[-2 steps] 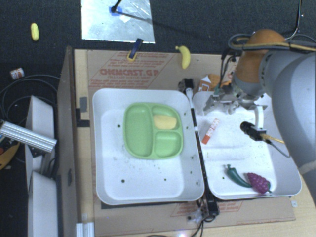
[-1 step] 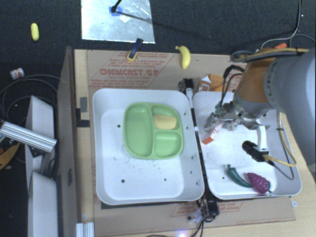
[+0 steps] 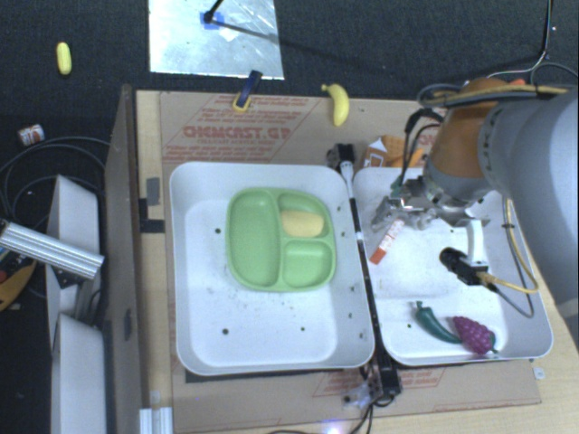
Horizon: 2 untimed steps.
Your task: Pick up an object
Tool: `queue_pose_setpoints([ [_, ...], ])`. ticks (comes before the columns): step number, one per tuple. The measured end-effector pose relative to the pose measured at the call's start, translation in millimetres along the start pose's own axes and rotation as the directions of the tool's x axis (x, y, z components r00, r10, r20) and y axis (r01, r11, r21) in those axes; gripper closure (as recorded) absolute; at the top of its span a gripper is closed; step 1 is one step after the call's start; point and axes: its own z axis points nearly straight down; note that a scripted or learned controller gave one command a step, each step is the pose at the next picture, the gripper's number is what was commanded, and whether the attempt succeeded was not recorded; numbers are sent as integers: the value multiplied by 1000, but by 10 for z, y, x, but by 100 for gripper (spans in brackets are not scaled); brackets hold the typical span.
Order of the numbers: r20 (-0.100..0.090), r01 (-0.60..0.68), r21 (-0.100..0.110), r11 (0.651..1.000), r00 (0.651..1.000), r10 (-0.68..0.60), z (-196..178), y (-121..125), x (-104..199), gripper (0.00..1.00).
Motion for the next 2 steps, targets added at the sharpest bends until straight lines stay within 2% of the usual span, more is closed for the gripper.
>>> queue_pose_setpoints([
  [1,0,0,-1,1000,1000,0,-7,200,0,0],
  [2,0,-3,4,1000,1000,3,6,-117,-8,0],
])
